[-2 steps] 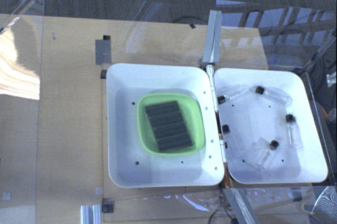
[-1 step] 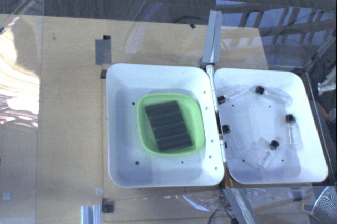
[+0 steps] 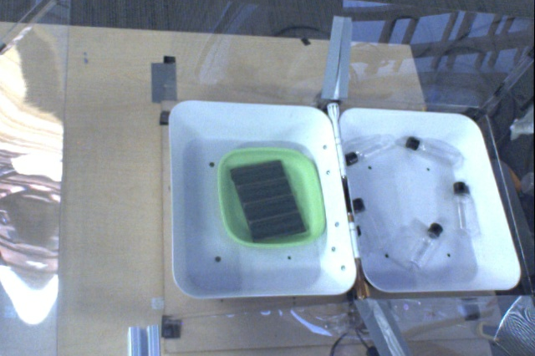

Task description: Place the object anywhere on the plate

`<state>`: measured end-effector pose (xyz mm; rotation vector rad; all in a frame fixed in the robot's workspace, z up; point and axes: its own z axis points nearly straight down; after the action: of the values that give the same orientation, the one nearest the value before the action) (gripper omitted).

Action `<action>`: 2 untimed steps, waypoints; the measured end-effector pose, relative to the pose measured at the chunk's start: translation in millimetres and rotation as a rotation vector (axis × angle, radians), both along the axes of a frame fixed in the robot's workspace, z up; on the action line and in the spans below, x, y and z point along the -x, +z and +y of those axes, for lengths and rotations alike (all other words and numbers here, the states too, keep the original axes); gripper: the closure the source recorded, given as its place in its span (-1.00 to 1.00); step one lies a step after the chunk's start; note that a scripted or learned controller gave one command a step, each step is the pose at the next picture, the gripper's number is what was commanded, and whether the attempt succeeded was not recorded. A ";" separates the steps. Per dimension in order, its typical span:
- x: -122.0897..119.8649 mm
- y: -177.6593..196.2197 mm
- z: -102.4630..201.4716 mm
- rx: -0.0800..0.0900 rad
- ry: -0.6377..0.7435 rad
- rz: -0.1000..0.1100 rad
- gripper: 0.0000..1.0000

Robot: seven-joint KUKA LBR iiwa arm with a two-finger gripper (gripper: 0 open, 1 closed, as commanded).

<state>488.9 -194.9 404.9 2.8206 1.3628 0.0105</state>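
A: Where does the task's thing lie?

B: The dark grey ribbed rectangular block (image 3: pixel 267 200) lies flat on the lime-green square plastic plate (image 3: pixel 230 216), about in the plate's middle and turned slightly askew to its edges. The plate sits on the floor of the left shallow white bin (image 3: pixel 188 262), a little toward the wall it shares with the right shallow white bin (image 3: pixel 493 262).

A: So the placing is done?

B: Judging by how things lie, yes. The block rests wholly within the plate's raised rim, with green showing on all four sides of it. Nothing touches it or hangs over it. I would call the task complete, or as good as complete.

A: And the gripper, apart or together?

B: The frame gives no look at it, so that question stays unanswered.

A: Anything in the other bin?

B: Several clear plastic tubes with small black caps (image 3: pixel 435 230) lie scattered across its floor, well apart from the plate. They are hard to make out against the white; I count roughly five black caps, but the tubes themselves blur into the bin.

A: And around the bins?

B: The light wooden worktop (image 3: pixel 109 179) carries both bins side by side, with a grey metal bar (image 3: pixel 338 58) standing behind the seam between them.

A: Anything left to do?

B: Only confirming that the block stays put, in my judgement.
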 end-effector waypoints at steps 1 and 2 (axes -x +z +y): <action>0.1 -17.3 -3.3 -0.003 -0.082 0.004 -1.00; 0.4 -13.7 -3.2 -0.003 -0.148 0.003 -1.00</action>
<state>488.5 -198.1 391.2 2.9167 1.1516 0.0071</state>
